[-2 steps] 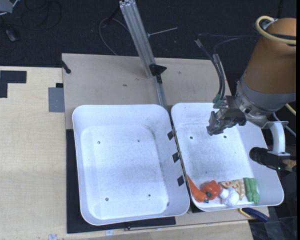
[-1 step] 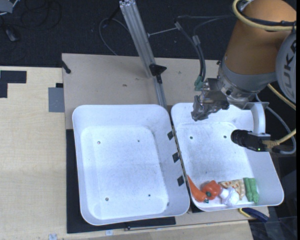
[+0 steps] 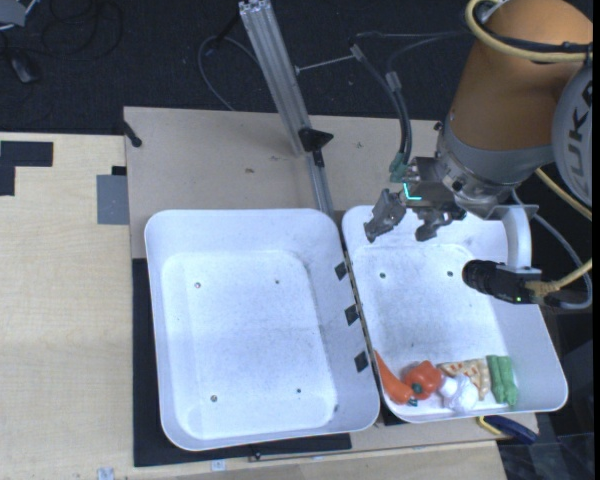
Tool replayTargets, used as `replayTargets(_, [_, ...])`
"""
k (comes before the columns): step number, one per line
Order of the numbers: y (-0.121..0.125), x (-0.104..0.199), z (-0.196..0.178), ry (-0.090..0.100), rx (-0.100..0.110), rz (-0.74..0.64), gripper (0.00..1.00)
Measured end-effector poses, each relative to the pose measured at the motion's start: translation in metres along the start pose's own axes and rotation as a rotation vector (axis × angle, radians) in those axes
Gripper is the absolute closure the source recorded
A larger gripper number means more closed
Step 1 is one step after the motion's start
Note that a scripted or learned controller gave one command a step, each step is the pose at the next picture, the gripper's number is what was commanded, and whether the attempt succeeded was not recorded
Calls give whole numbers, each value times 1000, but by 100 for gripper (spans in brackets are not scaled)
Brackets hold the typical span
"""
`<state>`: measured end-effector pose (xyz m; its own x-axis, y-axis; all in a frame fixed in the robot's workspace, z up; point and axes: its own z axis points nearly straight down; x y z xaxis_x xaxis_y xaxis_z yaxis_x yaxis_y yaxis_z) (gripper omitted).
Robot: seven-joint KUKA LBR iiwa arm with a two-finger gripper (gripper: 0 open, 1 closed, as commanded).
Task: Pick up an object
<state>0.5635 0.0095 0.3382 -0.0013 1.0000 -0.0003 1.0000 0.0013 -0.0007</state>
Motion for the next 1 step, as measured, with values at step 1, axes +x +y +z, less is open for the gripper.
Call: replayTargets(1, [0, -1, -10, 0, 0, 1, 100])
